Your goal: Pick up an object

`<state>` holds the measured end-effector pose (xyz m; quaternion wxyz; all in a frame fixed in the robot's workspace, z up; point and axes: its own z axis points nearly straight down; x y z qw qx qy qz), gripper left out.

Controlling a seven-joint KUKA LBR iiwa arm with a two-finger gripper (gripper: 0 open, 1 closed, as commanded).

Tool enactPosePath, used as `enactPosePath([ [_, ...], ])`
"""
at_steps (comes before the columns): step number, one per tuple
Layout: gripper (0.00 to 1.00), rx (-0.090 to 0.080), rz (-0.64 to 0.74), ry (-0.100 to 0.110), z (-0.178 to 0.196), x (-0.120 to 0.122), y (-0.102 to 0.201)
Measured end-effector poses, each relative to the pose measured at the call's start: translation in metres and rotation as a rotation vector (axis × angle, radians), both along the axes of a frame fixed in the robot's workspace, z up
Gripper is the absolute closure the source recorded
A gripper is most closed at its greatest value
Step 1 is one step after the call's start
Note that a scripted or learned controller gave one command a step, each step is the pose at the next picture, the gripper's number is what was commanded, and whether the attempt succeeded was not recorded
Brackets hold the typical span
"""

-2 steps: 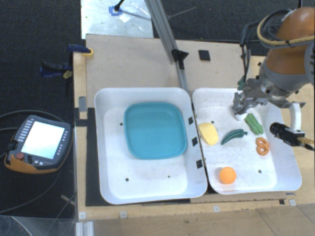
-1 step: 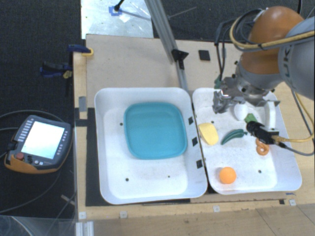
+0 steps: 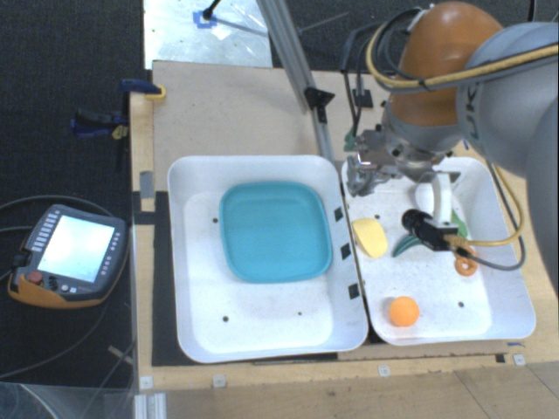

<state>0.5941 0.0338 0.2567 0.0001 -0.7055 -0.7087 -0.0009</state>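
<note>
My gripper (image 3: 362, 178) hangs over the back left corner of the right bin (image 3: 507, 317), close to the wall between the two bins. A pale yellow object (image 3: 370, 236) lies a short way in front of it, apart from it. An orange ball (image 3: 403, 311) rests near the bin's front edge. Toward the right side are a small orange ring (image 3: 465, 265), a teal-green piece (image 3: 409, 246) and a white object (image 3: 442, 197). I see nothing held at the gripper.
A turquoise square plate (image 3: 275, 231) lies in the left bin (image 3: 196, 321). A slanted metal pole (image 3: 293, 51) crosses behind the bins. A teach pendant (image 3: 70, 253) sits off the bench at the left.
</note>
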Motion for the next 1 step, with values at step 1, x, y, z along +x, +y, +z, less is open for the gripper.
enactPosePath([
  [1,1.00,0.000,-0.001,0.000,0.0020,0.0007,0.0485],
])
